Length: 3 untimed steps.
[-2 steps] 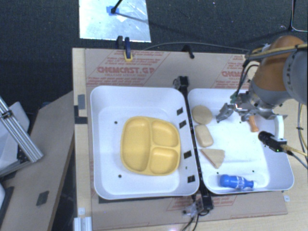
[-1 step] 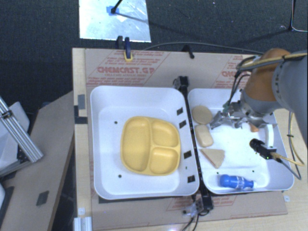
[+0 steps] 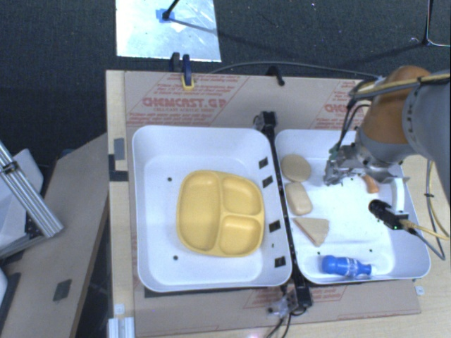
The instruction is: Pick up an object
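our claw point(image 3: 340, 172), its state we cannot tell, hovers near the right bin's point(image 3: 416, 263) far edge; we judge we're approaching, and must next descend on the carrot point(image 3: 371, 184).

The brown board point(image 3: 211, 97) under the two bins carries red printed letters. Behind the left bin point(image 3: 141, 189) they read "CHEMCAST", followed by letters like "GP". Smaller red lines below are too blurred to read.
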{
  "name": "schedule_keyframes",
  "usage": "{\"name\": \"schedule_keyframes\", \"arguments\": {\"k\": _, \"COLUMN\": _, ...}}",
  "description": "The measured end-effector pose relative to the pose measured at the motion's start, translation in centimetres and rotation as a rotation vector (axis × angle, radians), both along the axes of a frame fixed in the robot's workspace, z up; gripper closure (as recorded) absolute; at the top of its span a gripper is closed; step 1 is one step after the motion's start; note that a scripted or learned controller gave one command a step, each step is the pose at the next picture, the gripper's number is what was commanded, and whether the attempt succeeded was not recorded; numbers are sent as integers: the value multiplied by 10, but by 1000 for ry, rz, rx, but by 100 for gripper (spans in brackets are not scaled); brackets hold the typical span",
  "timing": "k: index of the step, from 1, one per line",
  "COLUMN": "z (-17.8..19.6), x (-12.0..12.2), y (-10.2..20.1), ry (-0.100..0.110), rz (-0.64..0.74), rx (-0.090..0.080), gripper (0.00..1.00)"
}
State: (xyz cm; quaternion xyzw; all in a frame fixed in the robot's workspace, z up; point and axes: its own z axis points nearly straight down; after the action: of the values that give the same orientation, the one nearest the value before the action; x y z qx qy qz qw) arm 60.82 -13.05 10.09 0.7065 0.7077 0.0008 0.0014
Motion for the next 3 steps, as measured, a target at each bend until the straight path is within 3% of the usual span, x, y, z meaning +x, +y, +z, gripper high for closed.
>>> {"name": "schedule_keyframes", "arguments": {"k": 3, "z": 148, "x": -9, "y": 5, "ry": -4, "rz": 3, "rx": -1, "gripper": 100}}
